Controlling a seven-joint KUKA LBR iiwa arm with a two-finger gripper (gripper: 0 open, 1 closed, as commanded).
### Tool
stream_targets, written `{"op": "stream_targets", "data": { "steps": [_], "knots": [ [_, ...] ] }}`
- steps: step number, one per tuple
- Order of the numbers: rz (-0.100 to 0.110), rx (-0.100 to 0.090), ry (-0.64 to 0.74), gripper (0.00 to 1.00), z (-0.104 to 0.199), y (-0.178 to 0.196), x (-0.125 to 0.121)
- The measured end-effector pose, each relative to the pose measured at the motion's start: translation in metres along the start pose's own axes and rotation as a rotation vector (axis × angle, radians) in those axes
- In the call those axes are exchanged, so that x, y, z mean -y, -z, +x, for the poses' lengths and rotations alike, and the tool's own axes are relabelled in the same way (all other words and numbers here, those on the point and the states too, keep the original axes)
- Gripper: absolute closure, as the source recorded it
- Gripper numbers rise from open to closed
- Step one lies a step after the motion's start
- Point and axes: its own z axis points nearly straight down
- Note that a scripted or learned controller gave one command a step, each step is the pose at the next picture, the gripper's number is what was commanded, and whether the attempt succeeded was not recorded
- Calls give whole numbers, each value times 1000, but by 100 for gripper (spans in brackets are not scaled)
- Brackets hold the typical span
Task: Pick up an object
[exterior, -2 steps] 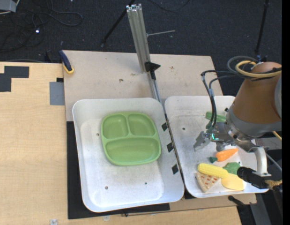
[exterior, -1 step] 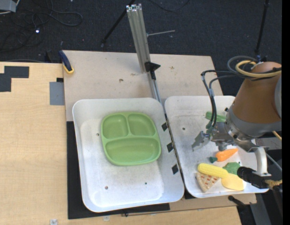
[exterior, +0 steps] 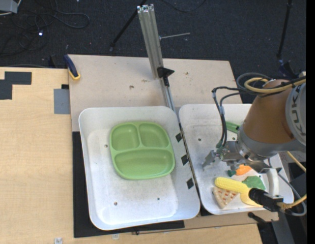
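Gripper [exterior: 214, 159] fingers apart, holding nothing; best to lower squarely over the corn [exterior: 232, 185], then close

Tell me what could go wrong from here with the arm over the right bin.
1. The objects are bunched in the right bin's near corner: the corn cob lies against the sandwich wedge, so a grasp may catch two things or push them apart.
2. The gripper sits above bare bin floor, beside the pile, so closing here would likely grab nothing.
3. The orange piece is half hidden under the arm.
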Motion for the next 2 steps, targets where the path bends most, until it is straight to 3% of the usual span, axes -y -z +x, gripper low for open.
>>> {"op": "stream_targets", "data": {
  "steps": [1, 2],
  "knots": [
    [1, 0, -1, 0, -10, -55, 1],
    [-7, -2, 0, 0, -10, -78, 0]
  ]
}}
